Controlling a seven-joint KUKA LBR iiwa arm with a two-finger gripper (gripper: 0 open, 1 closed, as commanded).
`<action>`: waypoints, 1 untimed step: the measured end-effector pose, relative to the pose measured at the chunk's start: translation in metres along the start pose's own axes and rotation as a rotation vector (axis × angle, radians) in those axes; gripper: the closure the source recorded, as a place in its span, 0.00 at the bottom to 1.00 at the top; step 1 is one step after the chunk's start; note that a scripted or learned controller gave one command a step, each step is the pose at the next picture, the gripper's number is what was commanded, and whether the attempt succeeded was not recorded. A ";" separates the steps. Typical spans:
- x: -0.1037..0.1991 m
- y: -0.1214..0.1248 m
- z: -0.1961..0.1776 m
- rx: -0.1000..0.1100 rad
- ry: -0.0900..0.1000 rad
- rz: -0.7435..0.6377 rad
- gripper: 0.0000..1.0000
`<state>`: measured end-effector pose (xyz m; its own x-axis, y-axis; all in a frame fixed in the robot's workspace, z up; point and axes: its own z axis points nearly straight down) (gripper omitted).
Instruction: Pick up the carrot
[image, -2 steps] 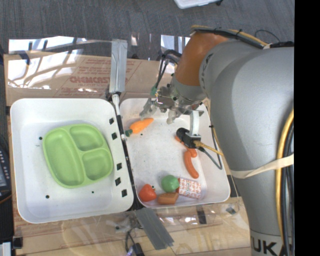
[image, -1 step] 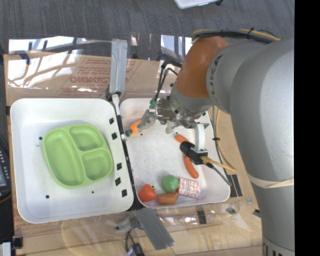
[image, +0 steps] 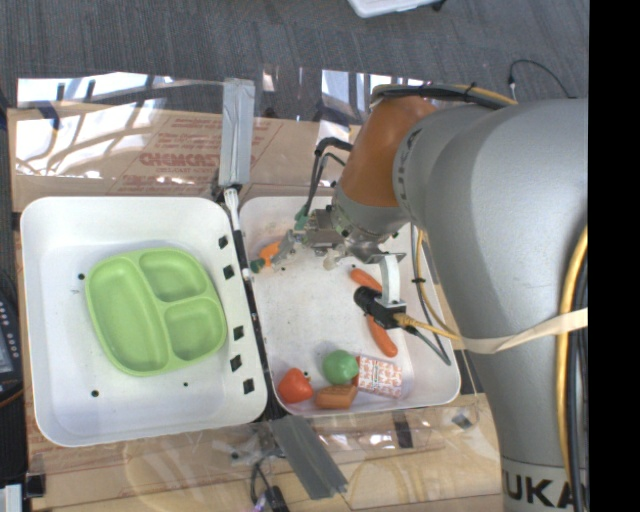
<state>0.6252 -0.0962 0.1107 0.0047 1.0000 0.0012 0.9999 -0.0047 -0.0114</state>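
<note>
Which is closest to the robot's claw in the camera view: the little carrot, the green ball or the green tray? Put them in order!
From the claw:
1. Small orange carrot with green top, just beside it, right bin's top left.
2. Round green ball, near the right bin's bottom edge.
3. Green three-compartment plastic tray, in the left bin.

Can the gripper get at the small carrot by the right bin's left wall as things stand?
Probably yes. The carrot lies by itself near the bin's left wall, nothing on top, and the gripper hangs just beside it. The wall may crowd the approach.
</note>
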 end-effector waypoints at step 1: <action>0.000 0.031 0.022 -0.004 -0.001 0.047 0.00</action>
<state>0.6563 -0.0958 0.0879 0.0514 0.9987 0.0003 0.9987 -0.0514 -0.0070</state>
